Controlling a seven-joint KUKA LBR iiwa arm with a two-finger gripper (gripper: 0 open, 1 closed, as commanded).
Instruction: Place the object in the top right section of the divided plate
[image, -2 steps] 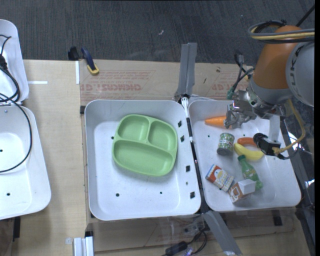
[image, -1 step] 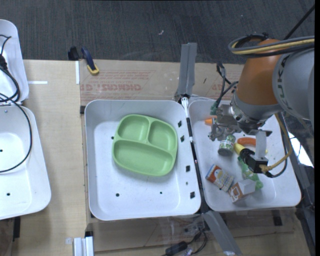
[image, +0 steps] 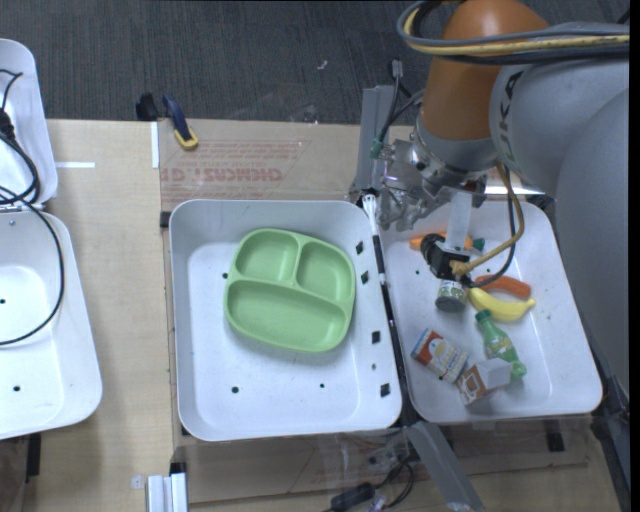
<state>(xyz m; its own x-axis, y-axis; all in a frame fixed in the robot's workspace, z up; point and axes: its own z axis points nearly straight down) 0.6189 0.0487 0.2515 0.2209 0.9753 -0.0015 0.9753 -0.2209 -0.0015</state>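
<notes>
Whether the gripper (image: 400, 208) was clenched or released I could not tell from where I stood; it hung over the far left corner of the right bin (image: 560, 390), close to the wall that bin shared with the left bin (image: 200, 400). In the left bin lay the green divided plate (image: 292, 290), flat and a little toward the far side, with two small sections along its far edge and one long section along its near edge; the top right section (image: 322, 268) showed bare green plastic. Everything loose lay in the right bin. Close under the wrist sat a small orange piece (image: 420, 242), partly hidden. Nearer the middle a small can (image: 451, 296) stood beside a yellow banana (image: 503, 304), and an orange carrot (image: 508, 287) lay touching the banana's far side. A green bottle (image: 498, 340) lay just nearer than the banana. Toward the near edge were an orange-and-white carton (image: 440, 352) on its side and a red-and-white carton (image: 485, 381) just beside the bottle. Which of these was the object meant for the plate I could not tell, but all of them lay well apart from it, across the bin walls
</notes>
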